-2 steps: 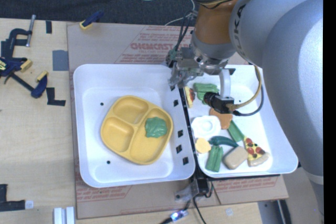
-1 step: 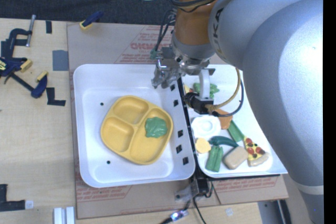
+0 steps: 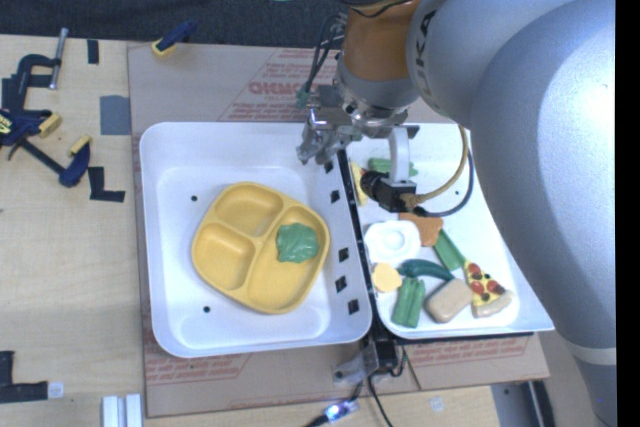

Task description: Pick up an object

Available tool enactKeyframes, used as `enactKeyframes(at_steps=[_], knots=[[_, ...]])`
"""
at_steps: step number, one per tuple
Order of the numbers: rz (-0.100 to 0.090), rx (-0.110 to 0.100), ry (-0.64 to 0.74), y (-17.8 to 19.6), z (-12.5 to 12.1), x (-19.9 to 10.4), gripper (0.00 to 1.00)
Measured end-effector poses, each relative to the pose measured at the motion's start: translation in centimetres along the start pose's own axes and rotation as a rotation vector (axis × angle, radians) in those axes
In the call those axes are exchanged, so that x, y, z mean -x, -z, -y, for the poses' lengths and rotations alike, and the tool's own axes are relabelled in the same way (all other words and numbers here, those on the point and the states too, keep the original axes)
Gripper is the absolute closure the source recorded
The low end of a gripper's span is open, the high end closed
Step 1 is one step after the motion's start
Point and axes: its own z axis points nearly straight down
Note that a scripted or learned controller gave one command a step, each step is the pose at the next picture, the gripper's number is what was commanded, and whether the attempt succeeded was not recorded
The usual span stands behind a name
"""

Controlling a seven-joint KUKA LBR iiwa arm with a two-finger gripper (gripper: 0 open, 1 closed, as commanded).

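Right bin [image 3: 520, 315], near end: toy foods lay bunched together, touching, comprising a pizza slice [image 3: 486, 288], a tan bread piece [image 3: 447, 300], a green stalk [image 3: 408, 303] with its long axis running near-to-far, a dark green pod [image 3: 424, 268] lying crosswise, and a fried egg [image 3: 390, 239]. Left bin [image 3: 160, 215] held a yellow divided plate [image 3: 240, 250] with a green leafy piece [image 3: 297, 242] in its right compartment. Farther back, the gripper [image 3: 345, 137] hung over the divider between the bins; its fingers blurred into shadow, so whether they were parted or closed could not be told. The arm hid the right bin's far end.
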Motion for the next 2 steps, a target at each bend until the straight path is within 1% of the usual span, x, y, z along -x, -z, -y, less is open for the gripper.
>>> enactKeyframes(at_steps=[1,2], knots=[[0.002,-0.001,-0.001,-0.14,0.91,-0.29,1.00],[0.001,-0.001,-0.001,-0.12,0.96,-0.45,1.00]])
